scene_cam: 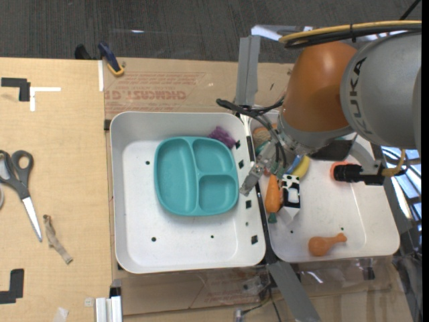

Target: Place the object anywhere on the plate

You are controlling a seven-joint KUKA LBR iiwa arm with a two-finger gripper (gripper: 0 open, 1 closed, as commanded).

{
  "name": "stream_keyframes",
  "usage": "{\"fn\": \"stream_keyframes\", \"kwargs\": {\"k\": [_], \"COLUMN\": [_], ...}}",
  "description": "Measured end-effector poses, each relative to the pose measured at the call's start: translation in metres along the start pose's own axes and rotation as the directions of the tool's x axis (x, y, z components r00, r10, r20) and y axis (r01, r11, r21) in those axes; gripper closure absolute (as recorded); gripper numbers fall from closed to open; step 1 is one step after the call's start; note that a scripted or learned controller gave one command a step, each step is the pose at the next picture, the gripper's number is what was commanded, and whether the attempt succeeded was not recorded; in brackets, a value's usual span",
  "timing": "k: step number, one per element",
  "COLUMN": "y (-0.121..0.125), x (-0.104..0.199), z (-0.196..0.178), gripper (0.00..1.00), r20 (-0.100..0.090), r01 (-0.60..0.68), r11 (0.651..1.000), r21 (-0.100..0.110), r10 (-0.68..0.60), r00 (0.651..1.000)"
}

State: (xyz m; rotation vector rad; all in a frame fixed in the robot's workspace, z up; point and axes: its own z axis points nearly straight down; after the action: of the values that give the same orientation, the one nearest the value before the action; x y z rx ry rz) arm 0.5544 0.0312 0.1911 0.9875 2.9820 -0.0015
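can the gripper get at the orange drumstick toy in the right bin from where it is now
Probably yes. The drumstick toy lies alone on bare floor near the right bin's front edge, nothing on it, and the gripper hangs nearby over the divide between the bins.

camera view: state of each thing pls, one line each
teal plate: flat in the left bin, nothing on it
purple object: in the left bin, behind the plate
carrot: in the right bin, below the gripper
orange drumstick toy: lying on the right bin floor
gripper: low over the divide between the bins
scissors: lying closed on the bench
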Motion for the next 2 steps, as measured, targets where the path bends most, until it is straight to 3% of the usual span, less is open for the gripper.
{"fn": "stream_keyframes", "kwargs": {"k": [1, 2], "y": [0.0, 0.012], "x": [-0.001, -0.018], "z": [-0.008, -0.067], "gripper": [1.0, 1.0], "r20": [0.001, 0.003], "r01": [0.002, 0.211], "r11": [1.0, 0.978], "r21": [0.001, -0.001], "r10": [-0.002, -0.211], "r00": [1.0, 0.978]}}
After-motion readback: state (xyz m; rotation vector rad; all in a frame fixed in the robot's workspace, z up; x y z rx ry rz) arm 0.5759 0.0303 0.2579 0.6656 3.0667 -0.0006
